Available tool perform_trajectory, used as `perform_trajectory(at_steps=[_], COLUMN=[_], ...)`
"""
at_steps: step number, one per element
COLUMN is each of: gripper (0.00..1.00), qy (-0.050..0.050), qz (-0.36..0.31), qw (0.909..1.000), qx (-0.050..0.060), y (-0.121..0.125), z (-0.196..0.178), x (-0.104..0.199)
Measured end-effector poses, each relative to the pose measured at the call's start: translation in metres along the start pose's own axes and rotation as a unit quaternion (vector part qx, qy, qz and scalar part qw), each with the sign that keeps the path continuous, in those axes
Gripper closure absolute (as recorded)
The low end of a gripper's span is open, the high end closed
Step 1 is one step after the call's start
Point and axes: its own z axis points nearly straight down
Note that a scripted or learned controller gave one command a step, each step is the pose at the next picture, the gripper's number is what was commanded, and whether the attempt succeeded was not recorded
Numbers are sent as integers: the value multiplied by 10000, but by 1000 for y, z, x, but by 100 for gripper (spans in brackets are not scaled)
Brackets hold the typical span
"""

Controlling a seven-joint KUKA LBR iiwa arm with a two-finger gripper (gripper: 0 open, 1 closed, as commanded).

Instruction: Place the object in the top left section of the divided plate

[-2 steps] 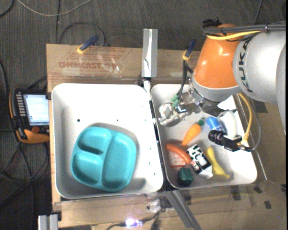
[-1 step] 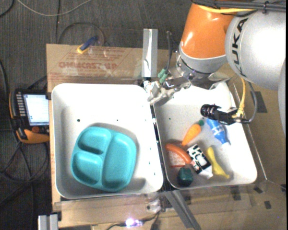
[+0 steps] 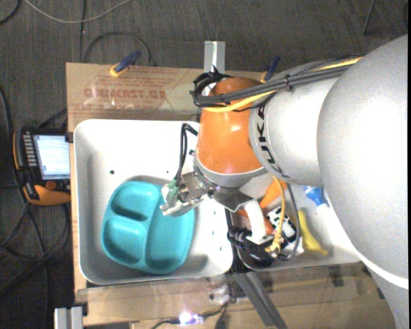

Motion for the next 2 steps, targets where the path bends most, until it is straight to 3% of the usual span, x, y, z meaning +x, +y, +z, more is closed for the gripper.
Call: perform_trajectory(at_steps=[1,2], gripper=[100,0], qy=[-1,-2], qz=[-2623,-2622], qw=[9650,9650], qx=[-17,-18], y=[-4,-4], z=[-6,-6], x=[49,49])
